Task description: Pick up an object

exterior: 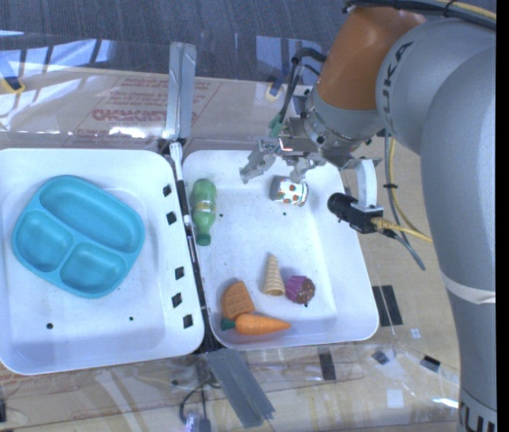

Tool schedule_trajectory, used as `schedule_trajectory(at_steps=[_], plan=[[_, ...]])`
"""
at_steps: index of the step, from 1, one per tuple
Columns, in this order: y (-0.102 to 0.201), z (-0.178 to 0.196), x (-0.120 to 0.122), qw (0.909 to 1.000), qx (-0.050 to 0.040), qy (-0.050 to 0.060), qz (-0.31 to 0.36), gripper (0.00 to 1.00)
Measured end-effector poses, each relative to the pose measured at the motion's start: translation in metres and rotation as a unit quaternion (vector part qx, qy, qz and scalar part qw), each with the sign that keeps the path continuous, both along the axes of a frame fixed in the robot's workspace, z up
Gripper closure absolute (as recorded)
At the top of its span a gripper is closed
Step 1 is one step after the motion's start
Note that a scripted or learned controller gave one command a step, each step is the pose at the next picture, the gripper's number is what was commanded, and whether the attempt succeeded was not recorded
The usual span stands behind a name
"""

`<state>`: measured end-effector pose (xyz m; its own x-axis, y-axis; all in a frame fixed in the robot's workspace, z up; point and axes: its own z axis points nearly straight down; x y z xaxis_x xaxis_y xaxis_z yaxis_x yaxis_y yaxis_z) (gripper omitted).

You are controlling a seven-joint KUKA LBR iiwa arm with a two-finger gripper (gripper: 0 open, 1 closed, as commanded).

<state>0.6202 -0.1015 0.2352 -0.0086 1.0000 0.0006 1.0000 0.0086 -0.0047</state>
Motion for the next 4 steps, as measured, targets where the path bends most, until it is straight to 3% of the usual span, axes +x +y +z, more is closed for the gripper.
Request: schedule_trajectory(at_steps=[1, 2, 3, 4], plan=[[-0.091, -0.055, -0.043, 0.9995, -0.0003, 0.000, 0.032, 0.00], [-0.085, -0.123, 0.025, 0.9963, -0.0041, -0.008, 0.085, 0.00], [-0.088, -0.110, 0.025, 0.9963, -0.0061, -0.007, 0.086, 1.00], [-0.087, -0.112, 0.025, 0.9962, -0.0053, -0.006, 0.086, 0.00]])
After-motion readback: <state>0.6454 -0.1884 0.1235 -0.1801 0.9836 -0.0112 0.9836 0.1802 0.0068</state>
